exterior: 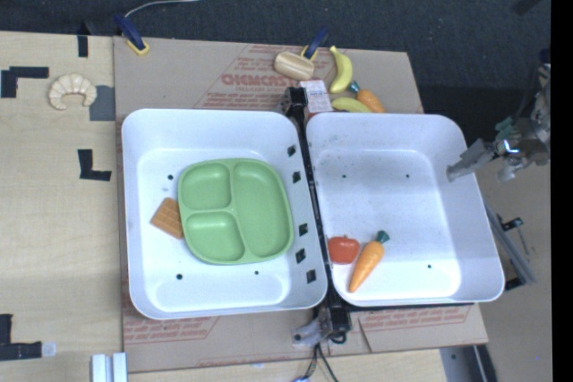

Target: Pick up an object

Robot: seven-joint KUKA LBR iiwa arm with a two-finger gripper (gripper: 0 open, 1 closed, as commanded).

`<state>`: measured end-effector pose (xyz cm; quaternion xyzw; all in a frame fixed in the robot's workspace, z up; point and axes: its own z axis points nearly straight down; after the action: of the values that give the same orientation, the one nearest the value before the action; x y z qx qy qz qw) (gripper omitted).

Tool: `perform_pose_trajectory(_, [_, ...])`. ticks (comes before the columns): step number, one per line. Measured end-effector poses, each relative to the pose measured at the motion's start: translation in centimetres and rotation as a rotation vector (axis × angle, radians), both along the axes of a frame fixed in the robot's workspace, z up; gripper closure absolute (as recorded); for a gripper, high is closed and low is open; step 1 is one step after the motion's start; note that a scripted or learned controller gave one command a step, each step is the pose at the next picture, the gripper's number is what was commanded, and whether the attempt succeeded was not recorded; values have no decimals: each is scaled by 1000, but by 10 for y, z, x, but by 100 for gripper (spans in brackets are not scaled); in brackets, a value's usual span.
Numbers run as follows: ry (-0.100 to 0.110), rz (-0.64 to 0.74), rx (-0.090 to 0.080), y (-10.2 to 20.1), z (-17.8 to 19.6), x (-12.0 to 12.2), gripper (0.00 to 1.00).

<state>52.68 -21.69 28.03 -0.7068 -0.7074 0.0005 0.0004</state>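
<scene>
Orange, one carrot (366, 262) lies slantwise in the right bin (466, 219), its green top up-right, beside one tomato (342, 249). Whether the end effector (466, 162) is clenched, I cannot tell.

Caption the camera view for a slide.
Gripper at right bin rim; carrot and tomato inside.
</scene>
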Motion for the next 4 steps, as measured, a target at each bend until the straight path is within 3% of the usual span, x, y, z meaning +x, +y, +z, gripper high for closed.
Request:
perform_pose_trajectory(2, [2,1,1,95,-152,-4,0])
perform_pose_trajectory(3, [-5,-1,-1,110,-194,-33,0])
perform_pose_trajectory(4, [-8,-2,-3,109,-184,-31,100])
